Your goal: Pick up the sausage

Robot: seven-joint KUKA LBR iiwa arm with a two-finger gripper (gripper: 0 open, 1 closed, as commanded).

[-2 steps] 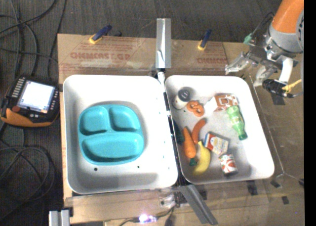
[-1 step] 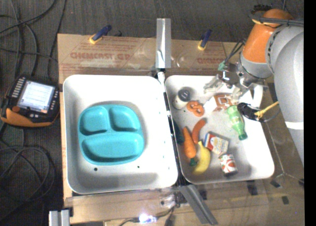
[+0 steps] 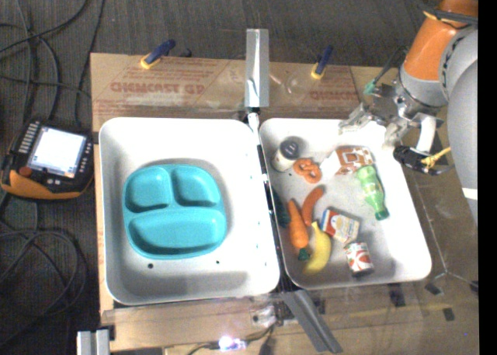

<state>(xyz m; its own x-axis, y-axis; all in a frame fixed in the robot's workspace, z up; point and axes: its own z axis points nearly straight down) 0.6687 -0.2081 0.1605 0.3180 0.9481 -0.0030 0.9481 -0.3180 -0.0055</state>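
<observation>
Sausage (image 3: 312,200) lying well down-left of end effector (image 3: 371,116), between carrot (image 3: 298,225) and carton (image 3: 339,225); finger state impossible to tell.

Even overhead light, soft shadows inside white bins (image 3: 109,190); mild glare on rims; slightly soft, grainy focus.

arm (image 3: 466,58) cut off at right edge, gripper (image 3: 365,116) blurred, labels too small to read

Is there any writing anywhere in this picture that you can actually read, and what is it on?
Red mirrored lettering on the cardboard sheet: too blurred to read.
Carton and small can labels: too small to read.
Handheld screen: glare, unreadable.
</observation>
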